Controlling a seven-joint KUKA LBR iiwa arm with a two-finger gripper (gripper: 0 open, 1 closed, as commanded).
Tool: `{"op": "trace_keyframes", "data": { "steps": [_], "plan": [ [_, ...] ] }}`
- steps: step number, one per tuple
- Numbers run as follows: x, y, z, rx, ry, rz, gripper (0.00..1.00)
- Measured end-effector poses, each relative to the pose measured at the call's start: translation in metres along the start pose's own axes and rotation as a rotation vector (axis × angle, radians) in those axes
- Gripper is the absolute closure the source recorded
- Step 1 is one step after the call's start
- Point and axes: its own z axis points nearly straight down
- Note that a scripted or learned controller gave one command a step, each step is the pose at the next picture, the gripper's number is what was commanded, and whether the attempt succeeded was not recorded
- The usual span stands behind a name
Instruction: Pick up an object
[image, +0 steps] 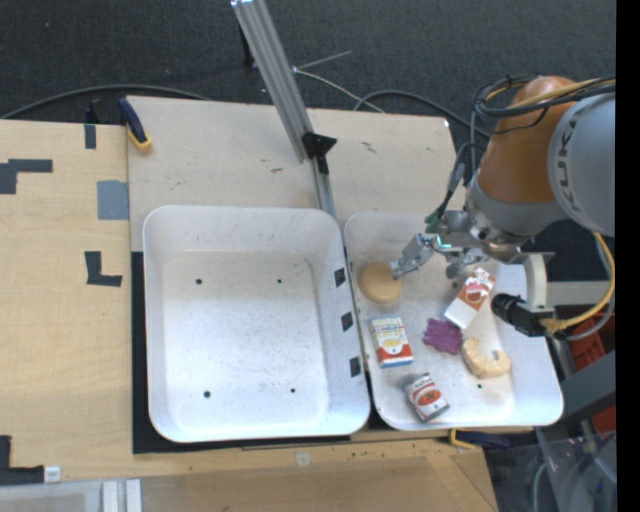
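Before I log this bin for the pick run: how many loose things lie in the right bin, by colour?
Tan, rounded: 2, the ball and the ring piece
Red and white packs: 3, box, can, packet
Purple: 1, lump
Total: 6

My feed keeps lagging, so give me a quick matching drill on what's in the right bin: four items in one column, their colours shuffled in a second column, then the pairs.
Items:
1. round ball-like object
2. crumpled piece
3. small carton
4. can on its side

Colours:
A. purple
B. red and white with grey metal ends
C. tan
D. white with an orange-red panel

Pairs: 1-C, 2-A, 3-D, 4-B

All four lie in the right bin, the ball-like object nearest the gripper.
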Motion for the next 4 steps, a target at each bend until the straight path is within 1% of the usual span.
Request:
{"op": "trace_keyframes", "data": {
  "steps": [1,2,3,4],
  "plan": [
    [0.0,0.001,-0.003,-0.005,-0.001,-0.001,0.0],
    [-0.008,0.005,0.049,0.0,-0.002,0.001,0.0],
    [-0.002,0.007,0.111,0.002,-0.001,0.0,0.0],
    [-0.001,0.007,0.12,-0.005,-0.002,0.0,0.0]
  ]
}}
